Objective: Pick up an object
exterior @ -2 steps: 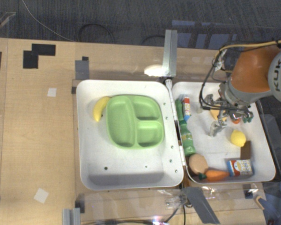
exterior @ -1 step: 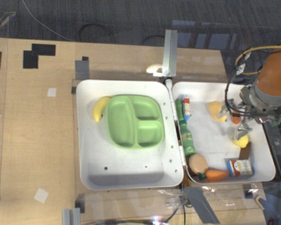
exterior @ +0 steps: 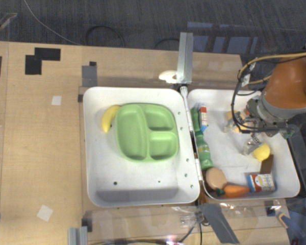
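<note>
hand (exterior: 253,146) over right bin's (exterior: 219,98) open middle, beside lemon (exterior: 261,152)

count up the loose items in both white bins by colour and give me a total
Green: 2, the green divided plastic tray and the green bottle.
Yellow: 2, the yellow banana and the small yellow lemon-like piece.
Orange: 1, the orange carrot.
Tan: 1, the round tan bun.
Red and white: 1, the small carton.
Total: 7

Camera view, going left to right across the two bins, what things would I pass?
Banana → green divided tray → green bottle → orange carrot → small carton → yellow lemon-like piece.
</note>
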You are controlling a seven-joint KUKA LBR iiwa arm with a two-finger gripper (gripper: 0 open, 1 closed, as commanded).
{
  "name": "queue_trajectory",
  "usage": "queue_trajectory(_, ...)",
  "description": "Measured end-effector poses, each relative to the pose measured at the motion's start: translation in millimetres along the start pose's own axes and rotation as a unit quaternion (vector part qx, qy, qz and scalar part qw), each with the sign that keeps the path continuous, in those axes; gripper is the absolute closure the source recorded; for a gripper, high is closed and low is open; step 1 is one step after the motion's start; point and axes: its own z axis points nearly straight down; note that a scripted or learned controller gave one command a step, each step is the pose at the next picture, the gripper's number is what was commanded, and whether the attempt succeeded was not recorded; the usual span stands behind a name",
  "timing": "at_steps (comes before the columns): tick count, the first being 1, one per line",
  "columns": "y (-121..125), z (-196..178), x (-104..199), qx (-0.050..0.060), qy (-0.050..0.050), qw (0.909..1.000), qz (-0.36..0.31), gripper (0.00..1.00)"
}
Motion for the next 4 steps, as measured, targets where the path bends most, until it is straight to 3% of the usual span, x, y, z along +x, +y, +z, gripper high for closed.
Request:
queue_trajectory(1, 24, -1, 43, 0.002, -0.002, 0.9998, 0.020, 0.00)
queue_trajectory(2, 74, -1, -1, 0.002, -0.004, 0.9997, -0.024, 0.00)
queue_trajectory(3, -15, -28, -20, 0.003, -0.002, 0.9989, -0.047, 0.00)
queue_trajectory(4, 5, 0, 8, 0.002, -0.002, 0.9988, -0.048, 0.00)
